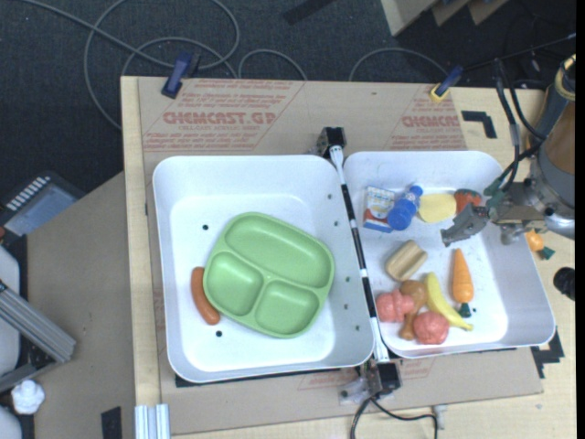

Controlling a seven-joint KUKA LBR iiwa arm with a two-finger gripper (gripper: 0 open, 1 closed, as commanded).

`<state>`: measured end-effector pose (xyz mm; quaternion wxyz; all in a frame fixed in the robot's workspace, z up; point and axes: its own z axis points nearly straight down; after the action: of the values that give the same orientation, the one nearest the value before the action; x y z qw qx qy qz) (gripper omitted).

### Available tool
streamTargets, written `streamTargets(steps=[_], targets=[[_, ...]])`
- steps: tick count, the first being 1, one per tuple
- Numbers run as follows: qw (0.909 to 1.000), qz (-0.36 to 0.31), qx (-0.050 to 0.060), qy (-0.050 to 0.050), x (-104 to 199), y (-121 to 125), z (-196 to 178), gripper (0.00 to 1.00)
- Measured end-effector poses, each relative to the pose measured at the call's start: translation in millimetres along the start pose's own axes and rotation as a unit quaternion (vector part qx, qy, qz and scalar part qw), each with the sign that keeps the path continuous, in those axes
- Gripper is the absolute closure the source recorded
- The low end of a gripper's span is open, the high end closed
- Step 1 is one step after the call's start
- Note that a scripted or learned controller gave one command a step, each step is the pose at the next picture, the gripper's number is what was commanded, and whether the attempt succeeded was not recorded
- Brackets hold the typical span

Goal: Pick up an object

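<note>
The right bin (521,309) holds several toy foods. An orange carrot (462,277) lies beside a yellow banana (445,302), with a tan bread roll (406,260) to their left. A yellow lemon (437,208), a blue bottle (403,210) and a white and red packet (378,205) sit along the far side. Pink and red pieces (395,306) cluster at the near edge. My gripper (462,225) hangs over the right bin, just above the carrot and right of the lemon, with nothing visibly in it. A small red piece (468,198) lies just behind it.
The left bin (183,190) holds a green divided plate (268,273) and a red sausage (205,297) against the plate's left side. The arm (548,181) with its cables crosses the right bin's right rim. A black clamp (331,140) sits at the far end of the divider.
</note>
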<state>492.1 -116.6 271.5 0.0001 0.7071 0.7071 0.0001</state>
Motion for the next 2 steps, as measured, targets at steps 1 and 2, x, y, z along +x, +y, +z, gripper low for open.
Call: streamTargets(steps=[1, 2], targets=[[1.0, 0.001, 0.002, 0.0, -47.1, 42.7, 103.2, 0.0], [1.0, 0.0, 0.001, 0.0, -45.2, 35.6, 187.2, 0.0]])
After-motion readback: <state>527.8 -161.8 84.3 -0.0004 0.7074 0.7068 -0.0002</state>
